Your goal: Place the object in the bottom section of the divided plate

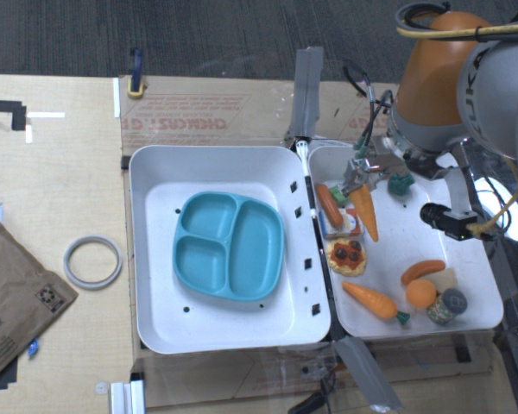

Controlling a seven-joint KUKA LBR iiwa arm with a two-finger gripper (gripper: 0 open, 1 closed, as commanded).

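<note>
Carrot point(363, 210) hangs point-down, grasped by the end effector point(359, 182) over the right bin's point(479, 313) ten o'clock corner; the divided plate point(230, 246) awaits, its sections bare.

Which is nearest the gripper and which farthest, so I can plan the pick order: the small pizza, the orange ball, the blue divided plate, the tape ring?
From the gripper, in the camera view:
1. Small pizza, right bin, just below the gripper.
2. Orange ball, lower right of the right bin.
3. Blue divided plate, middle of the left bin.
4. Tape ring, on the bench left of both bins.
</note>
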